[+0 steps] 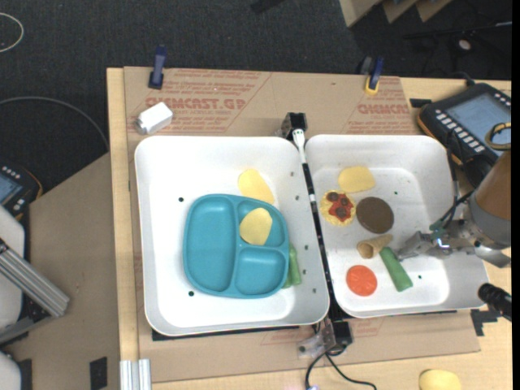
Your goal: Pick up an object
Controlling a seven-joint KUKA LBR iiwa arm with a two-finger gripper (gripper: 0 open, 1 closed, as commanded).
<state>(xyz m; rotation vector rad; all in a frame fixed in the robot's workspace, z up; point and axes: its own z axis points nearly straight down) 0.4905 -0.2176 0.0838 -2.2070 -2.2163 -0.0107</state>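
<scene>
Green stick [396, 268], the object closest to the gripper [414, 244], lies on the floor of the right bin [422, 157] toward that bin's near edge. No grasp made yet as far as can be seen: nothing sits between the fingers, and every object rests on a bin floor or on the tray.

Gripper reaches in low from the desk's right edge, tip just beside the upper end of the green stick. Fingers are too small and blurred here; cannot tell whether they are parted or closed.

Orientation: the stick's long axis runs diagonally, upper end toward the bin's middle by the tan piece [374, 246], lower end pointing toward the bin's near-right corner.

Other contents of the right bin: orange-red round piece [361, 280] just left of the stick, brown disc [375, 214] above it, red-and-yellow item [338, 207], pale yellow piece [356, 179] toward the far edge. Left bin [162, 218] holds a teal divided tray [231, 246] with a yellow piece [257, 226] on it.

Judgement: task at approach stage. Remaining: close on an object, lift clear.
</scene>
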